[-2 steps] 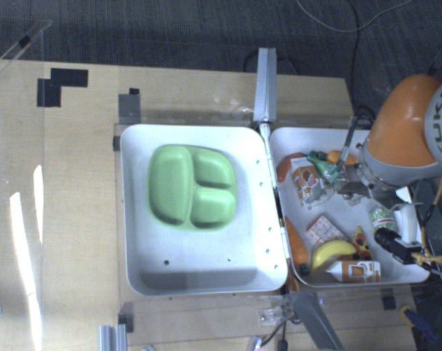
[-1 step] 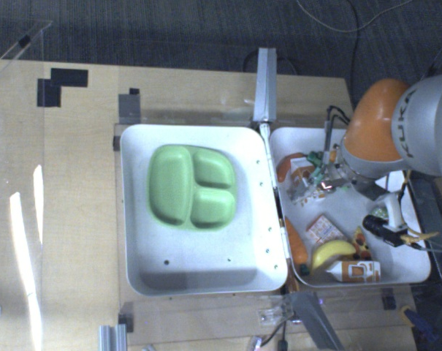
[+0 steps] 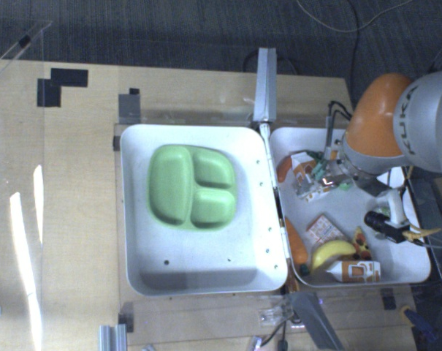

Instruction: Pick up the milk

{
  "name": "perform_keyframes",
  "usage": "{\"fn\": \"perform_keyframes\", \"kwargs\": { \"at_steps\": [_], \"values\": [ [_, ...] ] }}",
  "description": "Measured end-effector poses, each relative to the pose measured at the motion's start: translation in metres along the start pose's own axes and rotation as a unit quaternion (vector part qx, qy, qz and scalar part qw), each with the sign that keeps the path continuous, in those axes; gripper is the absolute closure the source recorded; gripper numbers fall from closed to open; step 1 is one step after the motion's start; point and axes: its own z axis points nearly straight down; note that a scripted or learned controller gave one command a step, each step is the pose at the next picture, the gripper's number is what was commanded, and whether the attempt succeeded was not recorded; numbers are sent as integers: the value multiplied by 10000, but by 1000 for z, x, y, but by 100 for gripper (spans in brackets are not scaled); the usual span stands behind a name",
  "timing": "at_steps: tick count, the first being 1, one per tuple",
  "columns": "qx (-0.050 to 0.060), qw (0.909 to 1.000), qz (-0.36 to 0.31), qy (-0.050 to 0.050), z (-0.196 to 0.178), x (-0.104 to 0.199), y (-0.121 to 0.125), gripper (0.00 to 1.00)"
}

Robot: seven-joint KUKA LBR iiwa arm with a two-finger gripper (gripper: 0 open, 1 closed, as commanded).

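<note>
White and orange, a small milk carton [image 3: 356, 270] lies on its side at the near edge of the right white bin [image 3: 418, 265], just beside a yellow banana [image 3: 332, 252]. The pincer [image 3: 317, 180] hovers well apart, near the bin's far-left corner; whether it is open cannot be told.
</note>
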Motion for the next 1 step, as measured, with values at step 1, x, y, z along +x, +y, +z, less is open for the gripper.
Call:
{"fn": "perform_keyframes", "kwargs": {
  "at_steps": [1],
  "values": [
    [124,9994,320,36,-86,44,95,100]
  ]
}}
